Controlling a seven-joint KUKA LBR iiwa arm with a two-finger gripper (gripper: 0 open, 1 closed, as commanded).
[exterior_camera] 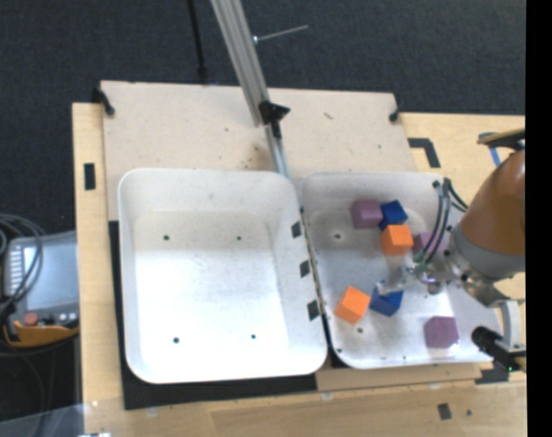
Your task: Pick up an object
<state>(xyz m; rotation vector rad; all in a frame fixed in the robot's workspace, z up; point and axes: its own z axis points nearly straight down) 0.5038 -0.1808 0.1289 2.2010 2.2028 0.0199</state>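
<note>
**Gripper low over blue cube in right bin**

The lower blue cube (386, 301) lay near the middle of the right bin (342, 349), tilted, with the gripper (392, 285) right at its top edge. Contact or a hold could not be made out, nor whether the tool was apart or together.

Just at 9 o'clock of that cube sat an orange cube (352, 304), close beside it. At 12 o'clock, a second orange cube (397, 238); above that, a second blue cube (393, 213) touching a purple cube (367, 213) on its 9 o'clock side. At 4 o'clock, well apart, another purple cube (441, 332) near the bin's lower rim.

The arm (496, 221) entered from 3 o'clock. The left bin (130, 198) lay at 9 o'clock, the two rims meeting.
</note>
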